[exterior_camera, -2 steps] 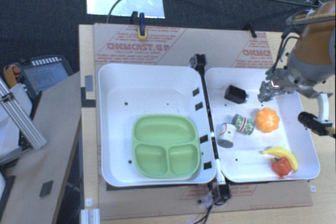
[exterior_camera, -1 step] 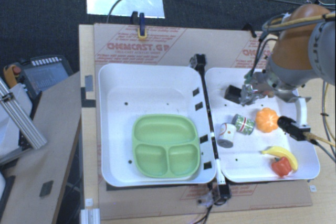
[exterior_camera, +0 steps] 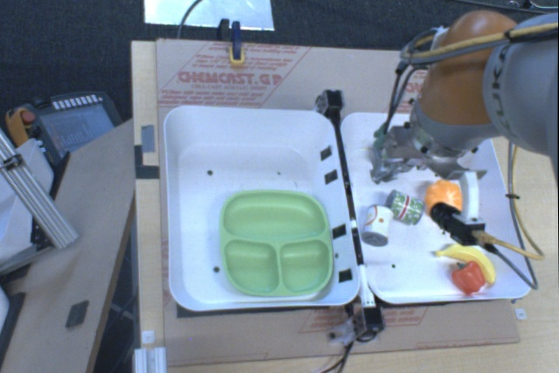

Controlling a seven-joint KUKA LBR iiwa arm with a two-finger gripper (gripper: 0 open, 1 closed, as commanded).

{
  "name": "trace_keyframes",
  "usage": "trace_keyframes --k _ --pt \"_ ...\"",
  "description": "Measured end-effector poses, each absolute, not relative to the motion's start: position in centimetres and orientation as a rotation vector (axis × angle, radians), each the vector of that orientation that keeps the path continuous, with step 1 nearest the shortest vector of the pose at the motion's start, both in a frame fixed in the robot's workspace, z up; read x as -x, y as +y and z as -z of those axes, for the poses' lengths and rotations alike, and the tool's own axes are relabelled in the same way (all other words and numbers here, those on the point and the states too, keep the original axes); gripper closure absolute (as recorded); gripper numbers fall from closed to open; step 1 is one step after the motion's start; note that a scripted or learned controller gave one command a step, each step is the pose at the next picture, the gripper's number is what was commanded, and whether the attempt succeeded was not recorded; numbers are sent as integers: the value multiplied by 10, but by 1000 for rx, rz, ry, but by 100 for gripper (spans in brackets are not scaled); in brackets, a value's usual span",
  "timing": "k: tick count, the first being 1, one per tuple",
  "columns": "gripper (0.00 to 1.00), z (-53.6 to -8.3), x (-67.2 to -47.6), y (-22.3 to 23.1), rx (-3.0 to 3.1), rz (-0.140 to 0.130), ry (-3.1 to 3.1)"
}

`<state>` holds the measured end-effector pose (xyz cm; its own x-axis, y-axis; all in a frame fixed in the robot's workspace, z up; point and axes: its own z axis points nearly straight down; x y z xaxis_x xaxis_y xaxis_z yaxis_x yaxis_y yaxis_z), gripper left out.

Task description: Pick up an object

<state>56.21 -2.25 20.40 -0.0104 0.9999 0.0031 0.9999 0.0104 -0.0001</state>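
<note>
the arm point(exterior_camera: 467, 96) reaches in from the right and hangs low over the far part of the right bin point(exterior_camera: 410, 271), its wrist tipped down toward the bin floor. the jaws sit at the dark cluster of metal below the wrist, near the divider between the two bins, and from here i can't tell how far apart they are; nothing shows gripped in them.

the things to pick all lie in that right bin. a small can point(exterior_camera: 405, 205) with a green and white label lies on its side just in front of the jaws, apart from them. beside it, nearer the divider, is a white cup point(exterior_camera: 376, 224), possibly touching the can. an orange point(exterior_camera: 442, 189) sits just right of the can. toward the near right corner lies a banana point(exterior_camera: 469, 256), and a red fruit-like piece point(exterior_camera: 469, 277) rests against it.

the left bin point(exterior_camera: 218, 144) holds a green divided plate point(exterior_camera: 277, 242), lying flat in its near half. both bins rest on a cardboard sheet point(exterior_camera: 262, 70) spread over the counter point(exterior_camera: 144, 275).
</note>
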Motion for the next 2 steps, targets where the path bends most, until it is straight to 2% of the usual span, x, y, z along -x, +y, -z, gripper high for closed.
trace_keyframes --k 2 --pt "100 -208 -531 84 2211 2 -2230"
